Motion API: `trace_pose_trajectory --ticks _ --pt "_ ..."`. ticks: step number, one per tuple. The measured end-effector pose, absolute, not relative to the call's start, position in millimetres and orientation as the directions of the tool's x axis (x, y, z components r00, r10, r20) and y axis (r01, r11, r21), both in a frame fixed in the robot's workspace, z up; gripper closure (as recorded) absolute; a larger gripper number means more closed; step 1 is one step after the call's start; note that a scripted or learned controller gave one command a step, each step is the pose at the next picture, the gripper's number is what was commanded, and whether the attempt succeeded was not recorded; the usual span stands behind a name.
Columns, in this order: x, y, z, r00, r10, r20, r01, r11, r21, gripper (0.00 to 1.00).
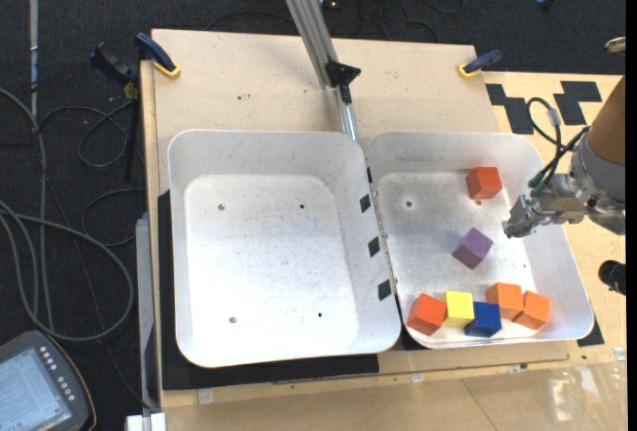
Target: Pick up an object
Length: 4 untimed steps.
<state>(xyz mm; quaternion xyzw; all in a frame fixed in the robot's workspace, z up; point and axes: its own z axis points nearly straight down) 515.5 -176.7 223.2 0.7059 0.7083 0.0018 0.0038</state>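
Bench bears two white bins; right bin (557, 250) holds blocks. Gripper (518, 223) hovers at its right side, aperture indiscernible, nearest the purple block (473, 247), probably lining up over a target.

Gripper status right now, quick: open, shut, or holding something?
Gripper: cannot be told from this view. It sits over the right bin, beside the purple block, with no block seen in it.
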Motion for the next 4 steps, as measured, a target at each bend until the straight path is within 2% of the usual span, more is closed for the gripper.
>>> trace_pose_trajectory --ticks 1,3,4 --pt "517.0 -177 251 -0.003 1.000 -0.003 1.000 0.003 0.005 1.00" --pt "530.2 -81 263 -0.008 1.000 0.001 1.000 0.008 0.003 1.00" --pt "535.4 -17 254 -0.009 1.000 0.002 1.000 0.009 -0.001 1.00"
